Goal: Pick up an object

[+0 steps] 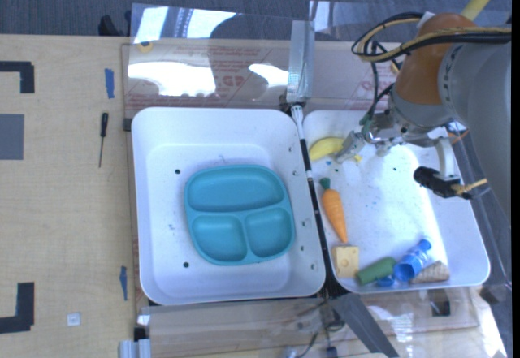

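Note:
My gripper hangs over the far left part of the right bin, its tips right beside a yellow banana-like piece lying against the bin's left wall. Nothing shows between the fingers. An orange carrot lies just nearer than that, along the left wall. At the bin's near edge sit a yellow cheese block, a green pickle-like piece, a blue bottle and a beige cone-like piece.
The left bin holds a teal divided plate. A clear plastic wall stands behind both bins. The grey arm with its orange band and looped cables crosses the right bin's far right corner.

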Tool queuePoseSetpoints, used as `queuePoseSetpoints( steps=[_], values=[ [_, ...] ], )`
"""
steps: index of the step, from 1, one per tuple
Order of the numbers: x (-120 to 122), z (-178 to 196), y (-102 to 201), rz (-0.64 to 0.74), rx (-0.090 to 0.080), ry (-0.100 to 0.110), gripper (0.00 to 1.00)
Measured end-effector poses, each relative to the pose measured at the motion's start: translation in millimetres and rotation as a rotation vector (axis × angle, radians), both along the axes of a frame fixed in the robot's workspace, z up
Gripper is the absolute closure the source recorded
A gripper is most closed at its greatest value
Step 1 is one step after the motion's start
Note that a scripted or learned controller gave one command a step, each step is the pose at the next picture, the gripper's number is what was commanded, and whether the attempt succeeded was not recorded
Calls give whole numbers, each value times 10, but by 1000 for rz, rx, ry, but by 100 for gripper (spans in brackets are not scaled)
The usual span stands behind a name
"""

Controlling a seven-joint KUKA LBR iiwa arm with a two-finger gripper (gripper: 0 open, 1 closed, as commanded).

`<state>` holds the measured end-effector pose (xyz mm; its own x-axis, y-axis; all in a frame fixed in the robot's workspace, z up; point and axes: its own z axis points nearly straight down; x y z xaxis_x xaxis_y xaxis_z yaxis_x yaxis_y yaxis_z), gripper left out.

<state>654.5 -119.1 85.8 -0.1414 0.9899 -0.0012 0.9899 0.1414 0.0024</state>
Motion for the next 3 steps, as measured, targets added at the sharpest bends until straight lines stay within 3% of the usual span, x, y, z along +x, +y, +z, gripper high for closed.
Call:
queuePoseSetpoints(
  steps=[1,2,3],
  values=[
    [118,14,124,126,-3,2,0],
    [96,102,140,129,1,16,100],
    [147,1045,838,140,1,-8,100]
  ],
)
